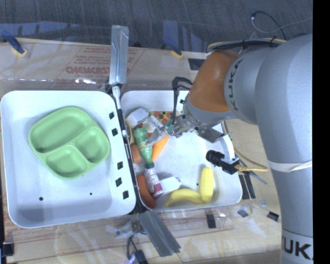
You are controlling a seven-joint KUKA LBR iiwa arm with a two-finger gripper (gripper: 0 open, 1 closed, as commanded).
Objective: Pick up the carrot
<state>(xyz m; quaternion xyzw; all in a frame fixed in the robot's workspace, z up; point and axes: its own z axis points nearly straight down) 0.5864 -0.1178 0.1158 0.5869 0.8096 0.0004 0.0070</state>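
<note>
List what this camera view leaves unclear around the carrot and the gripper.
- Gripper: blurred and partly under the wrist, so its finger state is unreadable.
- Carrot: its upper end meets the gripper and clutter; contact cannot be judged.
- Bottle: label too small to read.
- Orange items by the divider: partly hidden under the bottle, identity unclear.

The bulky grey metal arm (280,109) enters from three o'clock and bends toward nine o'clock, its rounded orange band (212,87) sitting just above the wrist. Below the band, the small dark two-finger gripper (175,126) points toward eight o'clock, low over the right-hand bin; its fingertips are too tangled in clutter to read
</note>
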